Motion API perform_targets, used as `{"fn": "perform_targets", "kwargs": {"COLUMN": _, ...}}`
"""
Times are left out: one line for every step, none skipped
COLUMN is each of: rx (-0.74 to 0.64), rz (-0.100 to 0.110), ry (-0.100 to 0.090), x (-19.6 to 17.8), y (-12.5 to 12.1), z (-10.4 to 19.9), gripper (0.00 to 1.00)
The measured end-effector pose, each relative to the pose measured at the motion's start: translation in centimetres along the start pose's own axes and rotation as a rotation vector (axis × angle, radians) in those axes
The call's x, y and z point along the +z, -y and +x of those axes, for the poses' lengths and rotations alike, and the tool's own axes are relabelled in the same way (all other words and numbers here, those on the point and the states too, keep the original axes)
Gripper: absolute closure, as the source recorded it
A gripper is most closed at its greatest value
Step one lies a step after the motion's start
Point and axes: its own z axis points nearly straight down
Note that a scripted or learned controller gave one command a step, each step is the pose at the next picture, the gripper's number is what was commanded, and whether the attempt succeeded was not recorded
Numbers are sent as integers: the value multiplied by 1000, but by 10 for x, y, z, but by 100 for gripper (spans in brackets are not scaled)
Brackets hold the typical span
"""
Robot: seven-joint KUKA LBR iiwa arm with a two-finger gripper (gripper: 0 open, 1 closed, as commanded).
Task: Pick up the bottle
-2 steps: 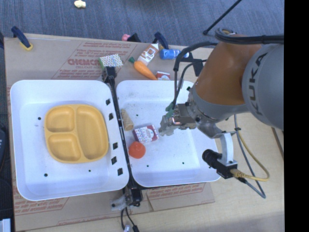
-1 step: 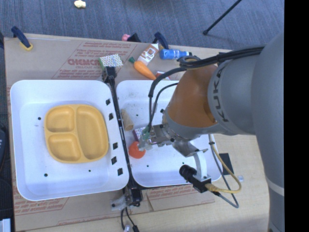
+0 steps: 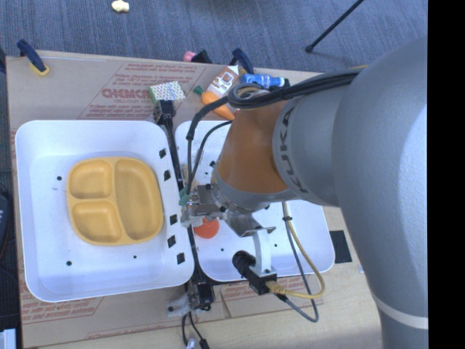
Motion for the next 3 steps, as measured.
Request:
{"fn": "perform_targets", "kwargs": {"rx": 15, "rz": -1, "ry": 0, "x": -81, "y": 1, "z": -48, "gripper": 100}}
{"fn": "perform_targets", "kwargs": {"rx": -200, "rz": 2, "ry": -1, "x": 0, "y": 2, "z": -36, "gripper": 100}}
{"fn": "perform_targets", "kwargs": {"rx": -79, "rz": 0, "ry": -1, "x": -64, "y": 0, "z": 9, "gripper": 100}}
